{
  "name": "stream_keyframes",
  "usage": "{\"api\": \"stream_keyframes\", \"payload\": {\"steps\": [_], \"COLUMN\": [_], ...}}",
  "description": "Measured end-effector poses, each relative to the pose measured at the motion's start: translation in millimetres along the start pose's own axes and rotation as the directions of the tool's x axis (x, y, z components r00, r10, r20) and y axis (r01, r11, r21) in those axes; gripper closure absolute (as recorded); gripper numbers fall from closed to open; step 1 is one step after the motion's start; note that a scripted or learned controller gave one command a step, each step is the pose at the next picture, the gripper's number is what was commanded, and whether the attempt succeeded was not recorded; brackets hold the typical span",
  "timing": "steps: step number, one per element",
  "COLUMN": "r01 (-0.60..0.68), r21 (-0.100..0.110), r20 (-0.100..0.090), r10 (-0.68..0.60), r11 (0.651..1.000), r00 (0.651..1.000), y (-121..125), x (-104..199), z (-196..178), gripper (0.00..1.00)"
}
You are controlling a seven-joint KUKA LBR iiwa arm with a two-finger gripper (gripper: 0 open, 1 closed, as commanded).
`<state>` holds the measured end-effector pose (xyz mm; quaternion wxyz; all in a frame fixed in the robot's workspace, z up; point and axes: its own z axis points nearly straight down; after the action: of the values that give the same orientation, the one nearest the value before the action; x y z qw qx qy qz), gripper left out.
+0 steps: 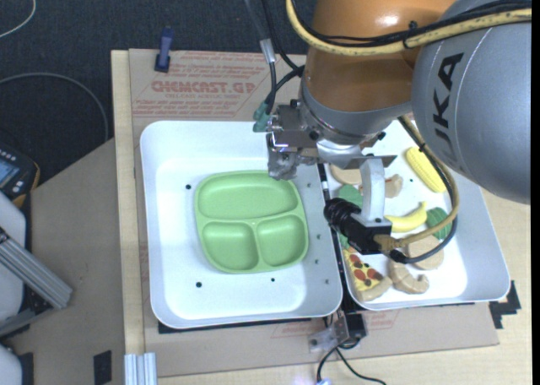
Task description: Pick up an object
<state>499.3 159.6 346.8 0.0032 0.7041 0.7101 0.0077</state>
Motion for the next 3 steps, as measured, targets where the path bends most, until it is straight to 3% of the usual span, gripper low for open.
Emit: {"api": "stream_keyframes", "payload": {"steps": [1,2,3], "r01": [-0.004,-0.003,-0.015], "r21": [0.024,-0.004,0.021], "r20": [0.007,-0.004,0.009], "r10": [0.004,0.003,0.015], "r11": [1.0,1.0,1.0], "r00": [1.0,1.0,1.0], "y": [-22.9,-2.0,-19.6], "x": [32.3,67.5,1.8], "z": [62.9,-110.2,-73.3], "gripper": [1.0,1.0,1.0]}}
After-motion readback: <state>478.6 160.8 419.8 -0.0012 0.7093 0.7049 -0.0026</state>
